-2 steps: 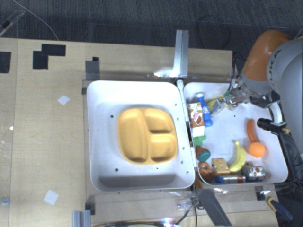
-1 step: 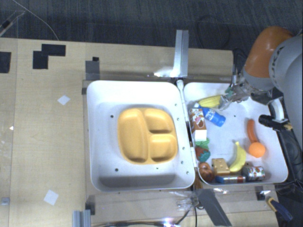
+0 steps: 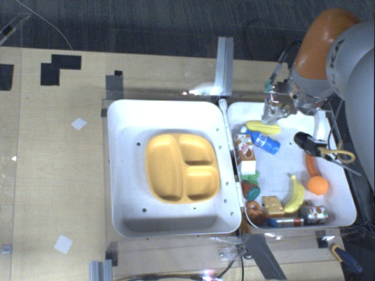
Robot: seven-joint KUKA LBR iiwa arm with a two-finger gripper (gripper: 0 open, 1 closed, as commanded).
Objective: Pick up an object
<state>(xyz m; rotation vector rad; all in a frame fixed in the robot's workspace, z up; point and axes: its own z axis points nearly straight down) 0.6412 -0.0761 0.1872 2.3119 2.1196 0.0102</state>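
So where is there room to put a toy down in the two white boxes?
In the left bin, bare white floor rings the yellow tray, widest along the near wall and the left side. In the right bin, the open patch lies between the blue bottle, the banana and the scissors. Its left wall and near edge are crowded.

A yellow sectioned tray (image 3: 180, 167) lies in the left white bin (image 3: 123, 157) on the bench (image 3: 53, 174).
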